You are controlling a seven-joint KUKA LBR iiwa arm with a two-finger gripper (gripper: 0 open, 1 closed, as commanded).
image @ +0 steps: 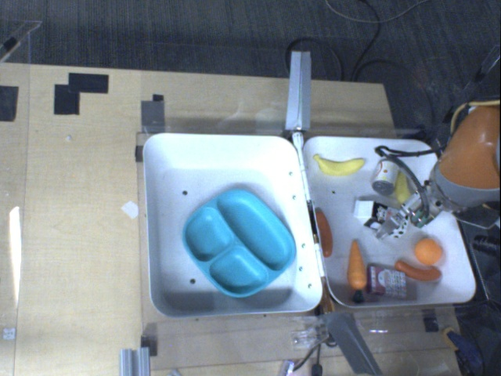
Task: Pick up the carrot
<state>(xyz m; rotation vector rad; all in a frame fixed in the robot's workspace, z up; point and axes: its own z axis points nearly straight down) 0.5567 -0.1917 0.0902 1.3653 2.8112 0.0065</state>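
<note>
Surface (70, 210): pale wood, cut off at the left and near edges; a few black marks at its far left, too small to identify.
Left bin (164, 210): one of two white bins, seen whole.
Plate (239, 241): one, blue, three compartments, lying at a slant in the middle of the left bin.
Right bin (462, 288): touching the left bin along their shared wall; its far right corner is hidden under the arm.
Red-brown sausage (323, 232): one of two, lying against the right bin's left wall.
Banana (338, 164): one, yellow, near the far wall.
Carrot (356, 263): one, orange, near the front of the right bin with its narrow end pointing away; a dark blob at its near end is hard to make out.
Packet (387, 282): one, dark maroon, just right of the carrot; label unreadable.
End effector (391, 224): low over the bin's middle, beyond and right of the carrot and apart from it; a tangle of pale and dark parts, so open or closed cannot be told.
Second sausage (419, 272): just right of the packet.
Orange (428, 251): one, round, just behind the second sausage.
Arm (473, 159): orange and grey, cut off by the right edge.
</note>
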